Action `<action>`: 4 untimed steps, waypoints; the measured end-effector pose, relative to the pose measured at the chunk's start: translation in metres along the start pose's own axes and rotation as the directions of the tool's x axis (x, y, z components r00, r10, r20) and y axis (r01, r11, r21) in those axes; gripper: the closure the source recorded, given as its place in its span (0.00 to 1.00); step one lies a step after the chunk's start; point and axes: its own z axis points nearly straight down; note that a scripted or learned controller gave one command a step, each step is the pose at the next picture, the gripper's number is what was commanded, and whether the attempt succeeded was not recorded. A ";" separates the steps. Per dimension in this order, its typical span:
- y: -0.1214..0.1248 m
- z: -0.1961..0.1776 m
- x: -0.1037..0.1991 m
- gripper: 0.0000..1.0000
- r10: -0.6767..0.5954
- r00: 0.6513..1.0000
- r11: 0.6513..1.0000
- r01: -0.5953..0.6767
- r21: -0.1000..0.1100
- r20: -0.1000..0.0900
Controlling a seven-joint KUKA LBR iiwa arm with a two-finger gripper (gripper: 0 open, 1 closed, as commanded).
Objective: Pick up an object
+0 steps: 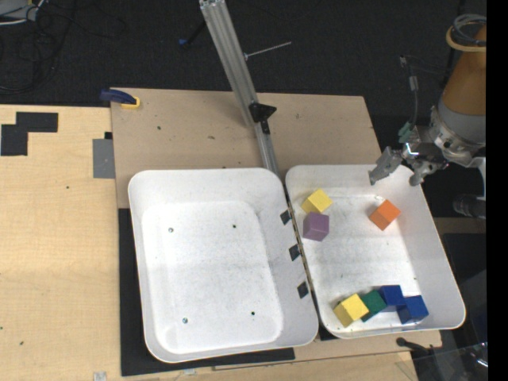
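Camera view: gripper (399, 167) hangs above right bin (444, 280), fingers spread wide, just above orange cube (384, 214)

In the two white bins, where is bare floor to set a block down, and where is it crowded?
The left white bin offers its whole floor. In the right white bin, a free patch lies between the purple cube, the orange cube and the near cluster. That near corner is crowded: yellow cube, green cube, blue cubes.
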 end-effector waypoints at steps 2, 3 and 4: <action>0.001 0.041 0.005 0.00 -0.004 1.000 1.000 0.004 0.000 0.001; 0.000 0.106 0.006 0.00 0.000 1.000 1.000 0.000 0.002 -0.001; 0.004 0.130 0.006 0.00 -0.001 1.000 1.000 0.001 -0.018 0.005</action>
